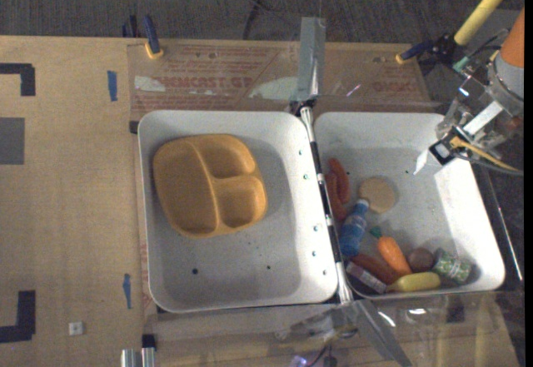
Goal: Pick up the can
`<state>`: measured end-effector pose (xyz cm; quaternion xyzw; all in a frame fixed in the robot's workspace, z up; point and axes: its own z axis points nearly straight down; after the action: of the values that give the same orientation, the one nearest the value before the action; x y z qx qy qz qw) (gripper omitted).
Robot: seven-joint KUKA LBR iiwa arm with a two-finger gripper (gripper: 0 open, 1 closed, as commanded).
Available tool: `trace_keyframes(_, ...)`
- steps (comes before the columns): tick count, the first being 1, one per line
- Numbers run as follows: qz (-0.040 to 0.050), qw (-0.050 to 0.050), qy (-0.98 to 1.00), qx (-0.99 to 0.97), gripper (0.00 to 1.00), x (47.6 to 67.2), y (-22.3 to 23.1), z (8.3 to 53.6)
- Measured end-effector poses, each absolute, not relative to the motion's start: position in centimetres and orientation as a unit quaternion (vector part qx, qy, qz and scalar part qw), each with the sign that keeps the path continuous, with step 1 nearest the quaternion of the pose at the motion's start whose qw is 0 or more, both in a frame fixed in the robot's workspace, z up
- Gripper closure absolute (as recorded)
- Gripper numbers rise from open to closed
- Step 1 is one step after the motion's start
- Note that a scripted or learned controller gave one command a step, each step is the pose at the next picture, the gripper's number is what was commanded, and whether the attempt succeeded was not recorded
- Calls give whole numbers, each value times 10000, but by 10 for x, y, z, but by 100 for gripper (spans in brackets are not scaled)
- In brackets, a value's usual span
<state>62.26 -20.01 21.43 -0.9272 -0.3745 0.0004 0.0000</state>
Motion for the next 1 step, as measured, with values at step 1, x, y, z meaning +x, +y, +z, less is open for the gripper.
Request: trace_keyframes(1,9,5,-1715,-9852,100,656,-201,192)
